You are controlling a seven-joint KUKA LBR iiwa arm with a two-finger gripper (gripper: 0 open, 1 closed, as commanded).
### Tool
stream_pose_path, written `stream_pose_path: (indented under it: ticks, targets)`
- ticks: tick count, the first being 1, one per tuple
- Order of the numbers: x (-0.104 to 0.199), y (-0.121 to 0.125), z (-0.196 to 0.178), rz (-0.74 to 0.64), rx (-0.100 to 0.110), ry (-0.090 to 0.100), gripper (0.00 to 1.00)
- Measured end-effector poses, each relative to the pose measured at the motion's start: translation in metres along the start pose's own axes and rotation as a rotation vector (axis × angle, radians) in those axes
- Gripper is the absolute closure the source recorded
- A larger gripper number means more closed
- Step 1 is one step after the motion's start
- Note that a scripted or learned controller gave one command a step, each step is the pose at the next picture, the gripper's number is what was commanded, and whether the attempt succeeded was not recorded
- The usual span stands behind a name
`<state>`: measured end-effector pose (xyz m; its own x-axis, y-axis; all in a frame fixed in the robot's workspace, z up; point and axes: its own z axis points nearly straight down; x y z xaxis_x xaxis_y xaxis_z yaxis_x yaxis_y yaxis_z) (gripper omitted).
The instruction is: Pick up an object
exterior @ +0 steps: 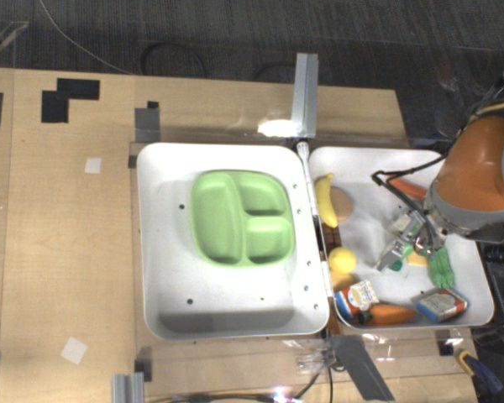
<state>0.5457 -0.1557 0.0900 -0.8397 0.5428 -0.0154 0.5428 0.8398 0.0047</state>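
Gripper (401, 246) hung low in the right bin (365, 162), at 3 o'clock of the lemon (342, 261); jaw state unclear, nothing visibly grasped, so the pick remained undone.

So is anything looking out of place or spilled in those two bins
Nothing stands out. The green tray lies flat in the left bin; the banana and lemon lie loosely in the right bin.

A banana (322, 200), lemon (342, 261), carrot (392, 314) and small packets (441, 305) lie scattered in the right bin (479, 309).
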Motion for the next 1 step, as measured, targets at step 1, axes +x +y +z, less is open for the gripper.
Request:
stream_pose_path:
  ticks: [1]
  targets:
    - [0.0170, -0.0170, -0.0007, 0.025, -0.002, -0.002, 0.00]
